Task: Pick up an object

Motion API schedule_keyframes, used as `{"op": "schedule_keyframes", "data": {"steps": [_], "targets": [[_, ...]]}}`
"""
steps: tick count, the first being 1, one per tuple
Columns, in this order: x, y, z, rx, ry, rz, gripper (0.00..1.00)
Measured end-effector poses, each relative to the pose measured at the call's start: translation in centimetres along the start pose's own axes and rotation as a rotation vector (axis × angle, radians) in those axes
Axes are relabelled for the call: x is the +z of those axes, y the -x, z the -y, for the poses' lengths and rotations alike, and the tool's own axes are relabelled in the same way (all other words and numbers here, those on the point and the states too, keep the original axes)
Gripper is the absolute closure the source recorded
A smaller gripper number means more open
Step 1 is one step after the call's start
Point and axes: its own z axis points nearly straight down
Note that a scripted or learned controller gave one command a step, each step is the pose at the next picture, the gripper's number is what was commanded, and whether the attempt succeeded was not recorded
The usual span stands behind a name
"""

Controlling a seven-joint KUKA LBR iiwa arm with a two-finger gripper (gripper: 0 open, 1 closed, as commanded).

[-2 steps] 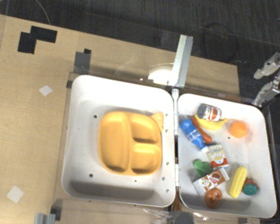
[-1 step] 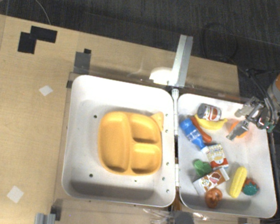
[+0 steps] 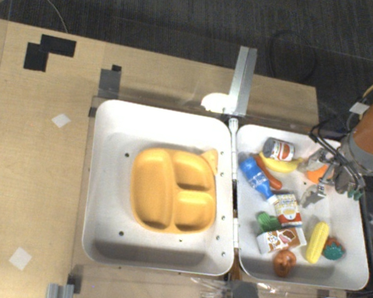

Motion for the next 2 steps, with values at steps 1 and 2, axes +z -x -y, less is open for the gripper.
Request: {"op": "schedule_keyframes", "data": {"steps": [1,2], "targets": [[-0.1,-4.0,-8.1,0.129,0.003,-0.001,0.0],[-0.1,-2.5,-9.0,0.113,0.0,0.0,0.0]]}}
